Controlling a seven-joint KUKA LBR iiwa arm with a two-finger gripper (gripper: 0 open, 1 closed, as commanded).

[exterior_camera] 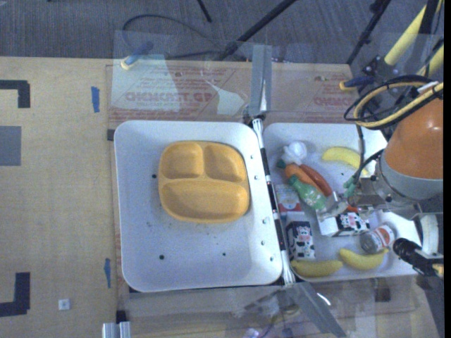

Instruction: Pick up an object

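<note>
Yellow divided tray is lying in left bin, toward 12 o'clock; blue tape is marking worktop at 10 o'clock.

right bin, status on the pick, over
Gripper low in right bin, by green bottle. Nothing seen held. Carrot, milk carton, bananas crowd close.

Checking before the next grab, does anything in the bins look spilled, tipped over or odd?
Nothing looks spilled or damaged. The yellow tray lies flat in the left bin; the right bin holds bananas, a carrot and cartons lying jumbled.
</note>
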